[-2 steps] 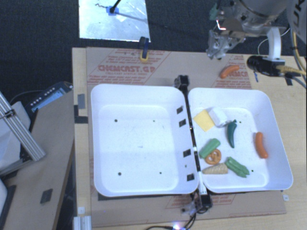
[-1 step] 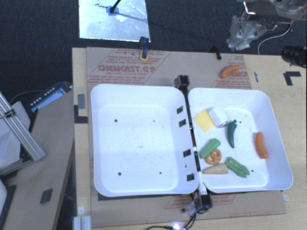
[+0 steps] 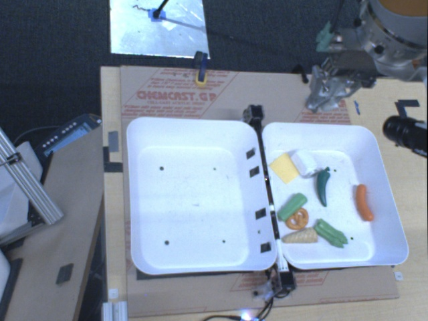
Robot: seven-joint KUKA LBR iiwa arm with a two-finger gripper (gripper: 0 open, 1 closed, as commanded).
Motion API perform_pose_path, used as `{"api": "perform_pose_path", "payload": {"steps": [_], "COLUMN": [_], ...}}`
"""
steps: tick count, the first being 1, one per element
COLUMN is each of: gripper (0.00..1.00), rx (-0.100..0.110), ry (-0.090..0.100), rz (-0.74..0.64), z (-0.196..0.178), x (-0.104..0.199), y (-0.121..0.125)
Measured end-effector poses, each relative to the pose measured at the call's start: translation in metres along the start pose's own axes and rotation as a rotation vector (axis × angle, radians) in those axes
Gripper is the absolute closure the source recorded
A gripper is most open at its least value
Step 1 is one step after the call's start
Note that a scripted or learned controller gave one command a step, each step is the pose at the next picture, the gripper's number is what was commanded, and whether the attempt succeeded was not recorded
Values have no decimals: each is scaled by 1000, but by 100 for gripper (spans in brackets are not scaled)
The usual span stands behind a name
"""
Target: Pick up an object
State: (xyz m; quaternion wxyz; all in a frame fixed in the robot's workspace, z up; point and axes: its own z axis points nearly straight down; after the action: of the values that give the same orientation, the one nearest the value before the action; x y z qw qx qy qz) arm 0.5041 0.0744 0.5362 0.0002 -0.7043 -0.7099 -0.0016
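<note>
Cardboard sheet (image 3: 175,93) under both bins (image 3: 140,179); dark carpet (image 3: 53,45) beyond.

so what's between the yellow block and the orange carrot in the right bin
In the camera view, a white block beside the yellow block, then a dark green pepper, then bare bin floor up to the orange carrot.

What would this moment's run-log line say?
phase: pre-grasp | gripper: above bench behind right bin, holding nothing | objects: orange sausage, yellow block, dark green pepper in right bin
</note>
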Motion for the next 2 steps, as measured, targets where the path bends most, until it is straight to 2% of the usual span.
{"api": "perform_pose_path", "payload": {"steps": [1,2], "gripper": [100,100], "rx": [0,-1], "ry": [-1,-1], "rz": [1,3], "z": [1,1], "x": [24,36], "y": [-18,-17]}}
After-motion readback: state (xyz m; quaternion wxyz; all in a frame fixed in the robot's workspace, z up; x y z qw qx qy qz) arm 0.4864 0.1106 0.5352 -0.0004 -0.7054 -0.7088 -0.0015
